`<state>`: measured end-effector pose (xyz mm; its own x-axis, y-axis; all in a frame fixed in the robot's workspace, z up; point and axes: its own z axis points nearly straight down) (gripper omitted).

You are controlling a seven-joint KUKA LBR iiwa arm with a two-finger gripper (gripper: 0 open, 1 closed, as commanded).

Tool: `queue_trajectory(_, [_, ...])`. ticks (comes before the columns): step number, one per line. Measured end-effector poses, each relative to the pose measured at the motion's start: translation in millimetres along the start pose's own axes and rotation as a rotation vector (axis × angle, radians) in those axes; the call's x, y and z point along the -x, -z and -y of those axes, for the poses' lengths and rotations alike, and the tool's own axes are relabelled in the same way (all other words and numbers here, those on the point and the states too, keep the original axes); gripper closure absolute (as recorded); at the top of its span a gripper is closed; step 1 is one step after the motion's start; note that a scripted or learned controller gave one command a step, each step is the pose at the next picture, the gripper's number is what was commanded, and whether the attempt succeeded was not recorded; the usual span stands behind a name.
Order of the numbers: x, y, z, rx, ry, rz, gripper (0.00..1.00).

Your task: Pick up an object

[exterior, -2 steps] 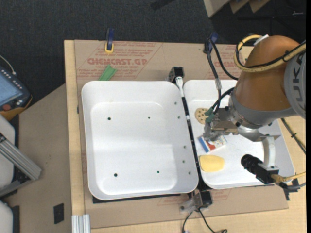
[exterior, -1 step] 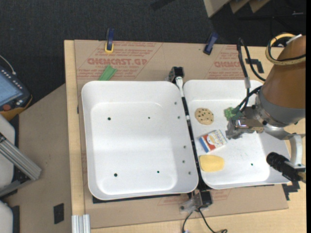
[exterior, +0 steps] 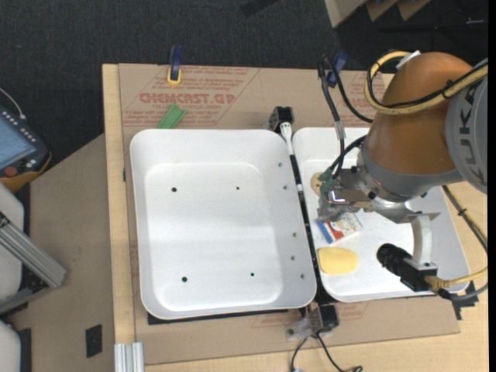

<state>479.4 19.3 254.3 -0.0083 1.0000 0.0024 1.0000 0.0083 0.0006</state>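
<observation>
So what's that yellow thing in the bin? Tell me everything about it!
The yellow object is a small rounded lump, pale yellow, smooth and soft-looking like a sponge or toy food. It lies flat near the front edge of the right bin, close to the wall between the two bins. A red, white and blue packet sits just behind it. The gripper is not holding it.

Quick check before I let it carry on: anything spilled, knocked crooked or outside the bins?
One stray: a green strip lies on the cardboard behind the left bin, outside both bins. In the right bin, the yellow object and the small red, white and blue packet sit near its left wall. Nothing looks spilled.
</observation>
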Motion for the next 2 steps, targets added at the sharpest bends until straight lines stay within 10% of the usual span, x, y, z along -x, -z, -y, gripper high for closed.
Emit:
queue_trajectory(1, [68.2, 5.9, 0.7, 0.002, -0.014, 0.005, 1.00])
queue_trajectory(2, [4.1, 7.8, -0.1, 0.001, -0.001, 0.001, 1.00])
